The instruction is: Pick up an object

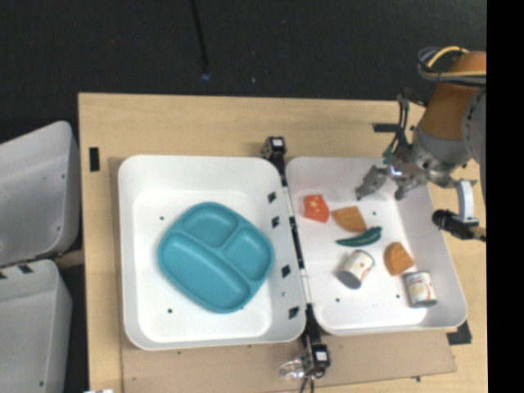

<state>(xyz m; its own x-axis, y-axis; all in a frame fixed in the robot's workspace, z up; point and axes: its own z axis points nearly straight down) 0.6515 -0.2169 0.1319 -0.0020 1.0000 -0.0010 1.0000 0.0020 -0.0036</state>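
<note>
The right bin holds several small things: a red block, an orange piece, a dark green pepper-like item, a small white cup on its side, a brown bread-like piece and a white can. My gripper hangs over the bin's far right part, fingers spread open with nothing between them. It is up and to the right of the orange piece, apart from every object.
The left bin bears a teal divided plate. A black divider with clips runs between the bins. The arm's orange band stands at the right edge. Grey panels lie left of the bench.
</note>
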